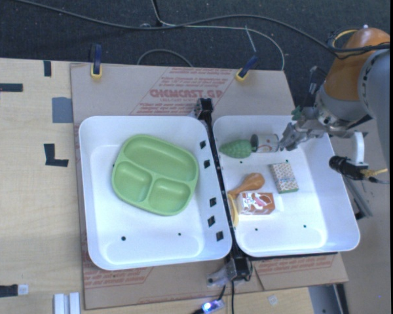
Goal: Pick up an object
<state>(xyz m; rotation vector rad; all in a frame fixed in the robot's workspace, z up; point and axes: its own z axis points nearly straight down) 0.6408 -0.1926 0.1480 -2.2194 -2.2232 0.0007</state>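
The right bin (314, 237) holds several small things: a green rounded toy (236, 150) near the divider, a tan drumstick-shaped piece (250, 181), a red and white packet (256, 203) and a small patterned box (283, 176). My gripper (289, 140) hangs low over the back of this bin, to the right of the green toy and above the patterned box. A small dark piece (253, 141) lies between the green toy and the gripper. I see nothing between the gripper's tips.
A green divided plate (156, 174) lies in the left bin (101, 241). The black divider (213, 175) runs between the bins. The arm's orange band (357, 41) and grey wrist stand over the right bin's back right corner. Cables cross the dark floor behind the bench.
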